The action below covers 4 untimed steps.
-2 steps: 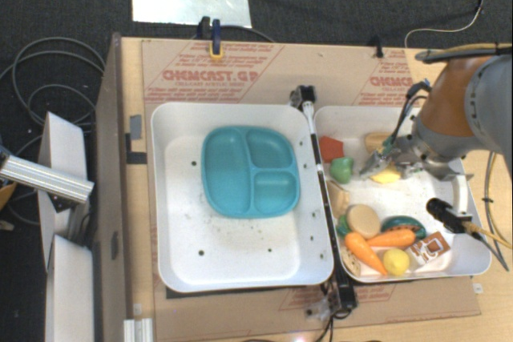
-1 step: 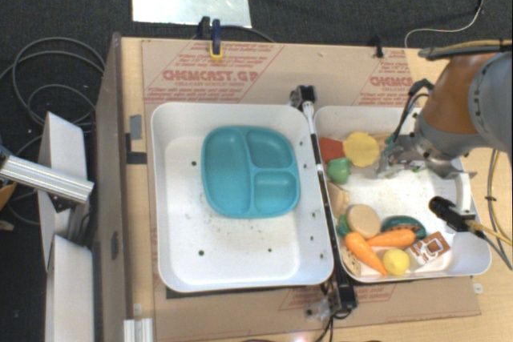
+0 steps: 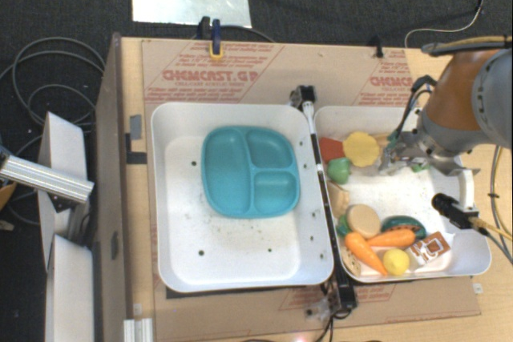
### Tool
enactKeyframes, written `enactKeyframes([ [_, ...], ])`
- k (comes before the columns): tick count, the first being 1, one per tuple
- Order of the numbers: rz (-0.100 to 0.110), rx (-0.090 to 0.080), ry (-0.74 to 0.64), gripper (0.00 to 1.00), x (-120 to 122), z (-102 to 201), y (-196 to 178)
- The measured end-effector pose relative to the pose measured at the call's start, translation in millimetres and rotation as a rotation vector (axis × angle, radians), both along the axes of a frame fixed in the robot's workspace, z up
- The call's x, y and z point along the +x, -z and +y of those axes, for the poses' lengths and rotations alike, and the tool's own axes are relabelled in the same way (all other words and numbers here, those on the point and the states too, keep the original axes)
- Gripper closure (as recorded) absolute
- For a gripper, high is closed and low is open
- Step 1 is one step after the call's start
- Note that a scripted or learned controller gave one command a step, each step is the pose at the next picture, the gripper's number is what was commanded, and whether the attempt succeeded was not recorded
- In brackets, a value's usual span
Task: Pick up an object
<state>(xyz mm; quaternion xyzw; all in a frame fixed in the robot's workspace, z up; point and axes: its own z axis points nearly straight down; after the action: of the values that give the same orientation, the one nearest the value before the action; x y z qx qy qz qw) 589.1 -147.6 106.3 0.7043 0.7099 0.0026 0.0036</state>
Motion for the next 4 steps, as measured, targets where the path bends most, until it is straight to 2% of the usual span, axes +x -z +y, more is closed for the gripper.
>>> enactKeyframes([
  [1,-0.003,0.000,-0.002,1.00,1,0,-11],
  [2,0.003,-0.002,0.009,1.00,-4,-43,-43],
  [3,0.006,0.000,0.006,0.00,-4,-41,-41],
  [4,-0.001,-0.006,0.004,0.00,38,-61,21],
])
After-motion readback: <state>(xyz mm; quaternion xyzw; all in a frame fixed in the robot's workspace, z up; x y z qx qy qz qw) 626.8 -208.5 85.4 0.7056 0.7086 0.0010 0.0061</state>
